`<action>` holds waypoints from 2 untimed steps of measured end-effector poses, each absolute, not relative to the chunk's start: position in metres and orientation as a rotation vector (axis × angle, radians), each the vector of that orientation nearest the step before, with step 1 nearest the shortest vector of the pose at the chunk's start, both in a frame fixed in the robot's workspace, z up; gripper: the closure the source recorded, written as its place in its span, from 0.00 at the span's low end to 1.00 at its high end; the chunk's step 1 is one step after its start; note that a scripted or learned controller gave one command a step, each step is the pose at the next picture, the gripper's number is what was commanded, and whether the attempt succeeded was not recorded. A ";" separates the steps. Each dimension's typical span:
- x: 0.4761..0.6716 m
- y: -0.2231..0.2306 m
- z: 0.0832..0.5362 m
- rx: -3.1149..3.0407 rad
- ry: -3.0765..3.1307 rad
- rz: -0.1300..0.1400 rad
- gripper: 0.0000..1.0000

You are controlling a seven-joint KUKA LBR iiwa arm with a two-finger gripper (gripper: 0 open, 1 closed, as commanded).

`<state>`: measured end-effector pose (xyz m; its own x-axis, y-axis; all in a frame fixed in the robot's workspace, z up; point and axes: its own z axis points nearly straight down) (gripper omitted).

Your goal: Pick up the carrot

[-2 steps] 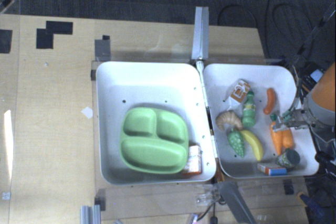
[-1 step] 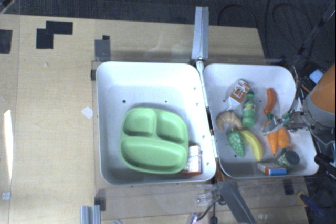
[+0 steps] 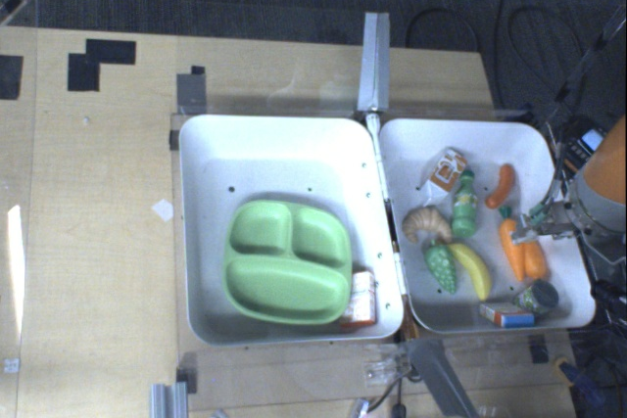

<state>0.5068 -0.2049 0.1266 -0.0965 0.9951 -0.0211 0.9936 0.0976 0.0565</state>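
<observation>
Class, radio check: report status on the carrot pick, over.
Gripper at right bin, right over the carrot. Carrot lying flat, not lifted. Banana and sausage close by.

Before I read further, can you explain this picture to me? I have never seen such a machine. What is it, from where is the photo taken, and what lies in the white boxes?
One camera, fixed above a wooden bench, looks down at a slant. Two shallow white bins sit side by side. The left bin holds a green divided plate and a small packet at its lower right.

The right bin holds toy food: a carrot, banana, green bottle, sausage, grapes, a croissant and some small packs.

The machine is a robot arm reaching in from the right. Its gripper, a two-finger hand, is at the carrot's top. I cannot tell if it holds the carrot.
</observation>
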 end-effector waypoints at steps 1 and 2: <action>0.491 -0.155 0.090 2.455 1.940 0.014 1.00; 0.491 -0.156 0.089 2.456 1.936 0.012 0.00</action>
